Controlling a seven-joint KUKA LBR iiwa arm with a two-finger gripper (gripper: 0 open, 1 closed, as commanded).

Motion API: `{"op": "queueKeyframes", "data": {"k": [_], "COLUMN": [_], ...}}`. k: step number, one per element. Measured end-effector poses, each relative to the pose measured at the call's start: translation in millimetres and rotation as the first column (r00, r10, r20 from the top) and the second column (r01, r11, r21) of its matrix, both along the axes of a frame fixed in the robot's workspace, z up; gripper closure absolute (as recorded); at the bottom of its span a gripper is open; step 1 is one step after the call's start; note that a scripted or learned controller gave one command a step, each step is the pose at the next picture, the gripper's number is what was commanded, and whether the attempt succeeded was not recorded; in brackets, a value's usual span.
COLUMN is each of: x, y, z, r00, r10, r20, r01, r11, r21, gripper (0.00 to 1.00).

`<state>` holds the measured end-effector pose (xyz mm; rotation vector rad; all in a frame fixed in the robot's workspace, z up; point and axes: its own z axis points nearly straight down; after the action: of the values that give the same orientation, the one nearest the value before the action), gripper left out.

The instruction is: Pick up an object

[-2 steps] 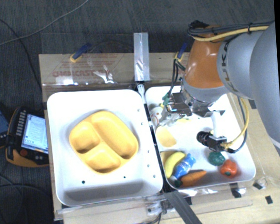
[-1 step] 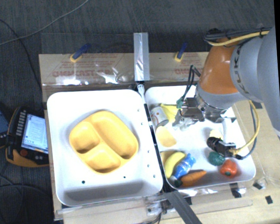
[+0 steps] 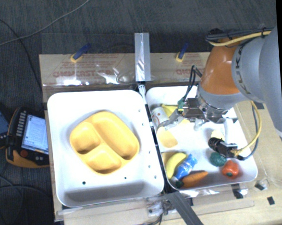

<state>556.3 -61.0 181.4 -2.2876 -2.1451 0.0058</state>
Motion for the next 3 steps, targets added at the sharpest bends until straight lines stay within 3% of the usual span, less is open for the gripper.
{"op": "queueKeyframes", "data": {"k": [1,2,3], "x": [69.4,80.4,82.6], "y": [-12.4,-47.4,-70.0], "z": [0.9,-79.3,-6.6], "r00": [0.984,0.996,0.996], "r10": [0.18,0.091,-0.085], "r20": [0.001,0.003,0.001], "r01": [-0.18,-0.091,0.085], "r11": [0.984,0.996,0.996], "r21": [-0.005,-0.01,-0.005], "gripper": [0.0,0.0,0.0]}}
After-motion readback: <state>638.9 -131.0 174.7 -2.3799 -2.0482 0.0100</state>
